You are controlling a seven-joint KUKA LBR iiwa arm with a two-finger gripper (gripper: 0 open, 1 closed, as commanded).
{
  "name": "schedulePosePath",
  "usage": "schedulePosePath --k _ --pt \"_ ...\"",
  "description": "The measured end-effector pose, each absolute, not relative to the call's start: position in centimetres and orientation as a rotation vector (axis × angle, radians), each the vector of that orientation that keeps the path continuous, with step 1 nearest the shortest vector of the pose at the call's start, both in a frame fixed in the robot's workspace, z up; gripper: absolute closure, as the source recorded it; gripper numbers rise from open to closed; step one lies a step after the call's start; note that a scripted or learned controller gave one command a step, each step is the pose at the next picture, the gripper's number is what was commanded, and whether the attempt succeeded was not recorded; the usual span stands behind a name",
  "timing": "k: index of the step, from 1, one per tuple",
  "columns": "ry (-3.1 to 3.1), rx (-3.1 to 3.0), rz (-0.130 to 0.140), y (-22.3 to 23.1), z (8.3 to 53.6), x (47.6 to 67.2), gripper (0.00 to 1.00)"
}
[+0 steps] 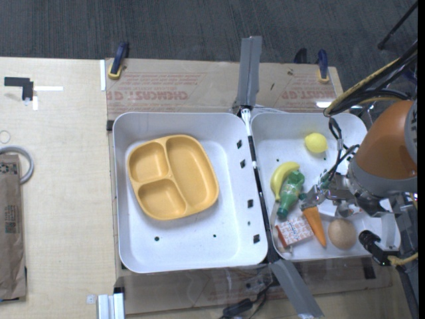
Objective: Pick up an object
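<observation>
The left bin [126, 244] holds a yellow tray [172, 177]. The right bin [265, 128] holds a lemon [316, 143], banana [281, 175], green bottle [290, 193], carrot [315, 226], small box [293, 232] and brown ball [342, 233]. The jaws [329, 195] hang over them; I cannot tell their state. Tan worktop [60, 125], dark floor [199, 12].

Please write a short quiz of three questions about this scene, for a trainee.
1. True or false: the yellow divided plate lies in the left bin.
2. Which object lies closest to the gripper? A) lemon B) carrot C) small carton
3. Fill in: the green bottle lies against the ____.

Key: 1 true; 2 B; 3 banana
</observation>
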State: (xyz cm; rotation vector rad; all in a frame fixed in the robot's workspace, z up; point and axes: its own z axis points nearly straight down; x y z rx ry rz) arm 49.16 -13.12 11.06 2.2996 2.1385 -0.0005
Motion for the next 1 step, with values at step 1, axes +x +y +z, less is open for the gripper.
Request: schedulePosePath --k 1 --pt "2.187 2.265 -0.009 -9.56 8.72 47.61 0.0"
